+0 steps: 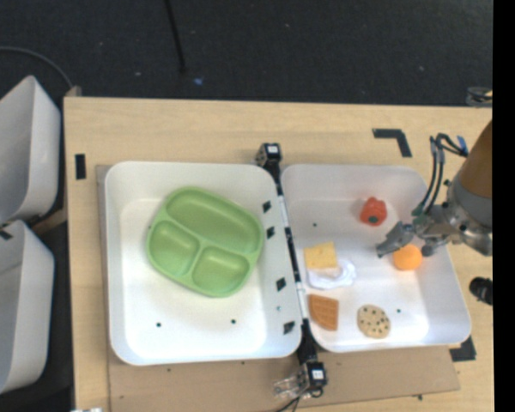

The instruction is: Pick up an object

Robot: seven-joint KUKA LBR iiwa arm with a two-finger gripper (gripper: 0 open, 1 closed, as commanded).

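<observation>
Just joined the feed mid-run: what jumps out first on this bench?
The big green divided plate lies alone in the left bin. In the right bin sit a red fruit, a yellow cheese block, a brown cracker and a chip cookie. The gripper reaches in from the right, beside an orange ball.

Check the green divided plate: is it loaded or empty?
Empty. All three compartments of the green plate show bare green; the food items lie in the right bin.
</observation>
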